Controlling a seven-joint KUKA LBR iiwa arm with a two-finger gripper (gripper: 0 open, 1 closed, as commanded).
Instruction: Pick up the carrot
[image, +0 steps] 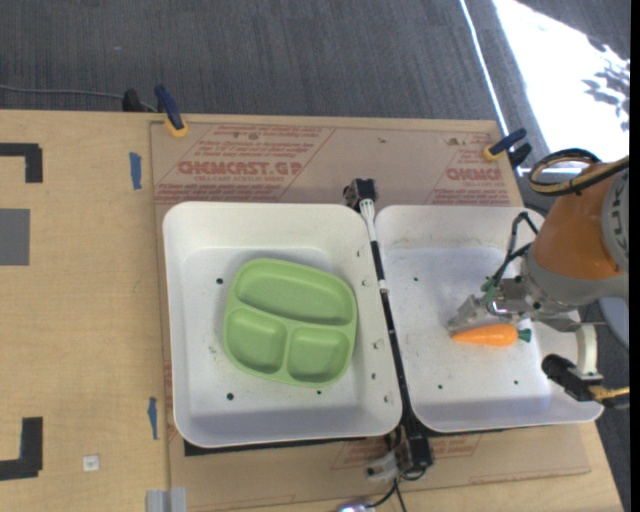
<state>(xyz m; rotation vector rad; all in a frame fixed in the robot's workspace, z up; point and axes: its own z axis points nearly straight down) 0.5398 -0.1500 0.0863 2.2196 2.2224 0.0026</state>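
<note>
Seen from above at a slant, the surface (80, 300) carries two shallow white bins side by side on a sheet of printed cardboard (300, 165). The left bin (190, 250) holds a green divided plate (290, 322), lying flat near its middle, with one long compartment toward the far side and two smaller ones nearer the camera. The right bin (440, 400) holds the carrot (486, 337), which lies on its side in the bin's right half, its pointed orange end toward the left bin and a bit of green at its right end.

The arm (585, 235) enters from the right, its orange band showing above the wrist, and bends down over the right bin. Its fingers (468, 318) reach the bin floor just behind and to the left of the carrot, touching or nearly touching the carrot's upper edge. Whether they are apart or together cannot be told, since the grey metal parts merge at this angle, and the carrot is not visibly between them.

Two clamps with yellow and blue grips (172, 112) sit at the far corners of the cardboard, and blue tape strips (135, 170) mark the surface left of the bins.
</note>
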